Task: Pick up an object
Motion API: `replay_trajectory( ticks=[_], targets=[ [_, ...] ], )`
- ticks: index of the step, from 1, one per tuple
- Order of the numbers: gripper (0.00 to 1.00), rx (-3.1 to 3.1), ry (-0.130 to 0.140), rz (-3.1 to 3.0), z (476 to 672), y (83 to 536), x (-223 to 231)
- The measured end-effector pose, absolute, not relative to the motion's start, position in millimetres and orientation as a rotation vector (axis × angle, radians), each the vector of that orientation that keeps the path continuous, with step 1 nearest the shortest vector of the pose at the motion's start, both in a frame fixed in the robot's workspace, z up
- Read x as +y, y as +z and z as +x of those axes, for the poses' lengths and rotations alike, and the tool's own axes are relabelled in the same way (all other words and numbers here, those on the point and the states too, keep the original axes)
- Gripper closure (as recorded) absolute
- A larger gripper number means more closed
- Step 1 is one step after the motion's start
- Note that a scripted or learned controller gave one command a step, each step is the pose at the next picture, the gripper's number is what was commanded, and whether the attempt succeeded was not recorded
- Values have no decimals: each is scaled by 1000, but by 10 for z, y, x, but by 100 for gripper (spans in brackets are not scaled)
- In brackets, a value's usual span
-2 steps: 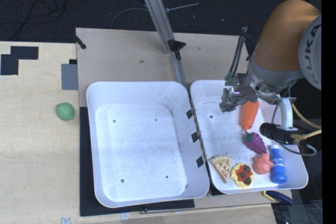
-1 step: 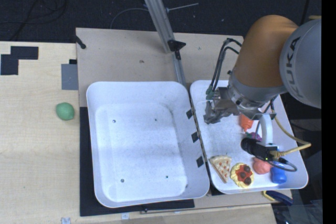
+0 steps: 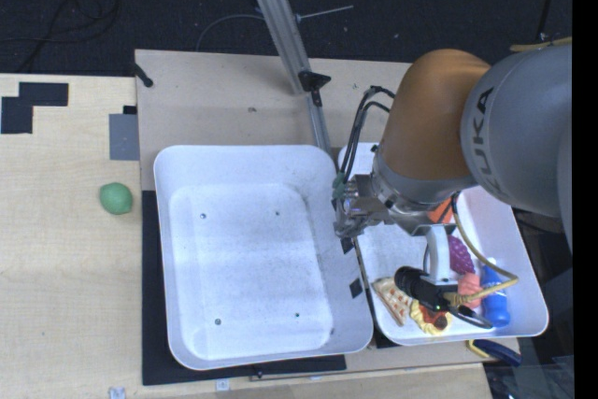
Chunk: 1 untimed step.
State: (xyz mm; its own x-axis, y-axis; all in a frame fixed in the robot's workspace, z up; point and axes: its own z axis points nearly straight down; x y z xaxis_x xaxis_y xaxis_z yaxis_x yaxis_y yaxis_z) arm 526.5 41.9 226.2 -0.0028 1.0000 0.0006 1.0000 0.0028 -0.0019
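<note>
Nearest the lens is my own grey arm (image 3: 528,131), its orange band (image 3: 430,121) hanging over the cluttered bin (image 3: 523,243) and covering much of that bin's floor. My gripper (image 3: 352,218) sits at the bin's inner wall, the one beside the neighbouring bin (image 3: 187,173), about halfway along it. Whether the gripper is spread or closed up I cannot tell, because the wrist hides it.

Everything worth taking is heaped against the cluttered bin's front wall. The piece closest to me is a tan wedge (image 3: 392,297) with red spots, lying flat, its long axis slanting from the inner wall toward the front wall. From my gripper it lies toward the front wall and a little further into the bin, so I judge the move to be a short reach that way, with the wrist turned to cross the wedge's narrow width.

Further along the front wall a yellow and red piece (image 3: 428,322), a pink piece (image 3: 470,280), a blue piece (image 3: 497,308) and a purple piece (image 3: 460,252) crowd together. The neighbouring bin holds nothing I can see. A green ball (image 3: 117,198) rests on the bench (image 3: 56,276), well apart from the cluttered bin and beyond the neighbouring one.
</note>
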Motion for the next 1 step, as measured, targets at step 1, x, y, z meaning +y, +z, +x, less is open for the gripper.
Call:
replay_trajectory(
  ticks=[1],
  targets=[
    [100, -2224, 0, -2219, 5004, 2367, 860]
  ],
)
